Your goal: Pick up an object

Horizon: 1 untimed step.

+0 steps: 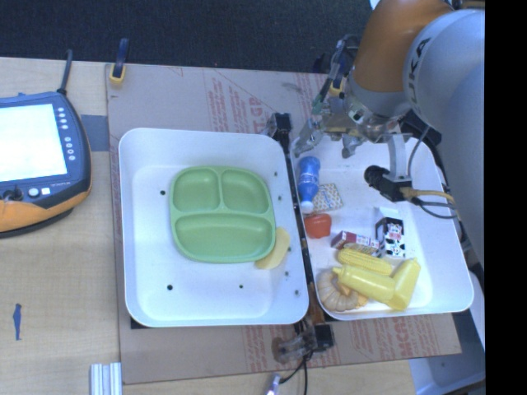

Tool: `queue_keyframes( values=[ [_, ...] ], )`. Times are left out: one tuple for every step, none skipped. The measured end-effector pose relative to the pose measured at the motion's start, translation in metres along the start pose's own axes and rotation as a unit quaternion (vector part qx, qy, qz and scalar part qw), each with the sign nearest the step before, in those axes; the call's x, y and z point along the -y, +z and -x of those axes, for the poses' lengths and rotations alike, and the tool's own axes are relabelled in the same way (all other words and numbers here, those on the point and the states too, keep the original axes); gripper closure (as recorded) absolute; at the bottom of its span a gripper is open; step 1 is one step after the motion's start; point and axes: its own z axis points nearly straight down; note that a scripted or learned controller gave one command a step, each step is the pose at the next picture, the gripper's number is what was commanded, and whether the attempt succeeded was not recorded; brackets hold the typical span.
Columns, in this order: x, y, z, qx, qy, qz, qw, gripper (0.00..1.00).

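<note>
gripper above right bin's far-left corner; blue bottle just below; grip state unclear.

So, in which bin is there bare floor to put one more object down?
In the left bin: bare strips run all around the green divided plate, widest in front of it. A yellow piece lies at the plate's right edge. The right bin is crowded: blue bottle, yellow bottle, small items.

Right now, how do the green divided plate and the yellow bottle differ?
The green divided plate lies flat in the left bin; the yellow bottle lies on its side in the right bin. The plate is wider and has few neighbours; the bottle is crowded. Both look plastic.
</note>
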Motion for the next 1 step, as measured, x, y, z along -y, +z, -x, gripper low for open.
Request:
queue_keyframes(
  values=[
    [0.0, 0.0, -0.0022, 0.0, 0.0, 0.0, 1.0, 0.0]
  ],
)
